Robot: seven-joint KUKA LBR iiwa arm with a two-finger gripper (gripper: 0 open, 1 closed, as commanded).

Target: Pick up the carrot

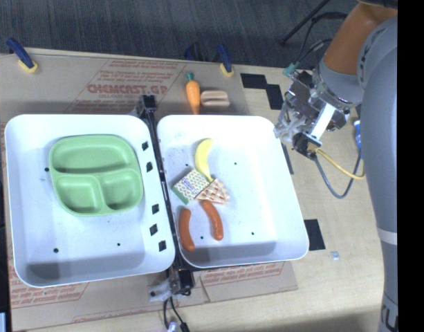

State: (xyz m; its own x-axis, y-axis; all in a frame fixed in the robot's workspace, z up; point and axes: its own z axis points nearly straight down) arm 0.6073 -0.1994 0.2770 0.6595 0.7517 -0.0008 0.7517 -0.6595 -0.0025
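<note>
The grey arm with its orange band enters from the right, its upper part cut off by the frame edge. The jaws (295, 131) hang over the right rim of the right shallow white bin (284, 206), half lost among cables and brackets; whether they stand open or closed cannot be told, and nothing is seen between them. The small orange carrot with a green top (192, 94) lies on the desk (336, 268) well to the left of the jaws, outside the bins, just beyond the right bin's far rim and just beside a small tan and pink bun-shaped toy (214, 99). Below and left of the jaws, inside the right bin, lie a yellow banana (203, 156), a checkered flat piece (191, 185), a waffle-patterned piece (215, 192) and two reddish sausages (213, 220). The left white bin (25, 185), farthest from the jaws, holds a green divided plastic tray (94, 173).
</note>
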